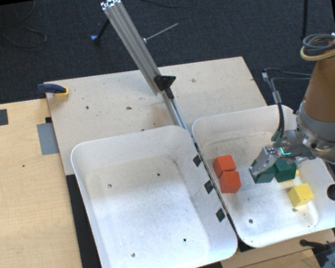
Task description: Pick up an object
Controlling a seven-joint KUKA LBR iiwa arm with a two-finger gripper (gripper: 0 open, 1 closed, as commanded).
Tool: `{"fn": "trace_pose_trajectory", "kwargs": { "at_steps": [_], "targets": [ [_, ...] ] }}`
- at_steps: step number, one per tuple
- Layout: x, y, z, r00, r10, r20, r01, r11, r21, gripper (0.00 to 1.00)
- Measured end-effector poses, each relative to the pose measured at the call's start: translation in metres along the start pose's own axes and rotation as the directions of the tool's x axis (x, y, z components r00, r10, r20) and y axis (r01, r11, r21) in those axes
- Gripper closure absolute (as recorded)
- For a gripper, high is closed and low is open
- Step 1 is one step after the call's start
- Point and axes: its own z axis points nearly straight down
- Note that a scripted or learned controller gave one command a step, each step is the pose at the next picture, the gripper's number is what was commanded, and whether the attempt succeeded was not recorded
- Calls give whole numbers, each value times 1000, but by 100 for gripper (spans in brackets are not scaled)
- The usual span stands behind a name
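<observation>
In the right bin [242, 125] my gripper [266, 167] hangs low, reaching in from the right over the bin floor. A dark green block [282, 172] lies directly under and against the gripper's tip, partly hidden by it. Whether the block is gripped cannot be made out from this angle. Two orange blocks [227, 173] sit touching each other near the bin's left wall, well left of the gripper. A yellow block [300, 194] rests on the floor just below and right of the green one.
The left bin [96, 161] sits beside the right one, with black clips [208, 186] along the shared wall. A slanted aluminium bar [137, 46] rises behind the bins. The arm's orange band [328, 87] stands over the right bin's far right corner.
</observation>
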Motion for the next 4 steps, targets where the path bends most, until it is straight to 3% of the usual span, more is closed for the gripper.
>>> {"fn": "trace_pose_trajectory", "kwargs": {
  "at_steps": [2,3,4],
  "targets": [
    [4,8,104,1000,-3,-2,3,1000,7,0],
    [5,13,146,1000,-3,-4,3,1000,-11,0],
    [4,13,136,1000,2,-5,-2,1000,-11,100]
  ]
}}
